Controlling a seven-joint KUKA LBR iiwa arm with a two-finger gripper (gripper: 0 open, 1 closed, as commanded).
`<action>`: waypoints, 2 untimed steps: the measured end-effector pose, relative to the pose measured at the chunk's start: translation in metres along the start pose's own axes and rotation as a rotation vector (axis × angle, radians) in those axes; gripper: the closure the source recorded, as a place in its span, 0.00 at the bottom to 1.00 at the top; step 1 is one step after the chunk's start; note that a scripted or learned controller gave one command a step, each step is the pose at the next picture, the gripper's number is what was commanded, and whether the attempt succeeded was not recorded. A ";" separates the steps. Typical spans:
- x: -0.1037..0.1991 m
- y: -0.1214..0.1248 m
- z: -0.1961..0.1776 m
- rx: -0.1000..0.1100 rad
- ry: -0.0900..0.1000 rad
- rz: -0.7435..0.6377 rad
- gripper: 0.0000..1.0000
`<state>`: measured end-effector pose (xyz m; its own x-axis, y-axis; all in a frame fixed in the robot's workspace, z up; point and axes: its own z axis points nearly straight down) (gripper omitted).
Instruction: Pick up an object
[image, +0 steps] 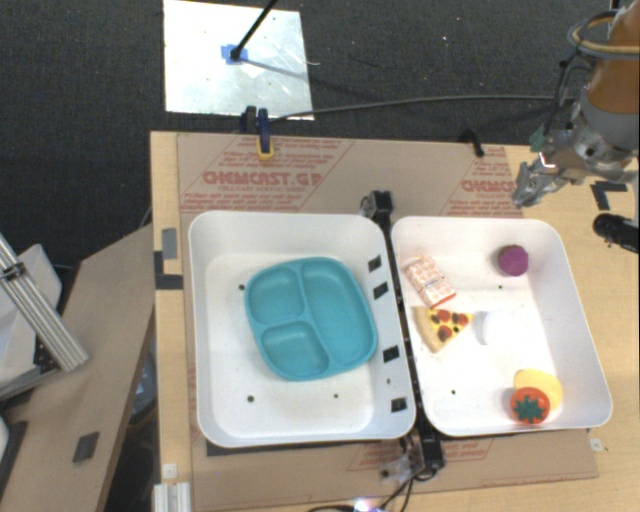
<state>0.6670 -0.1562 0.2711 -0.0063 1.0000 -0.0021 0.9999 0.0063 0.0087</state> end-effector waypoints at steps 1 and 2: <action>0.053 -0.016 0.018 0.009 0.003 -0.002 1.00; 0.105 -0.036 0.014 0.008 0.004 -0.003 1.00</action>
<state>0.6307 -0.0512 0.2568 -0.0093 1.0000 0.0016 1.0000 0.0093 0.0011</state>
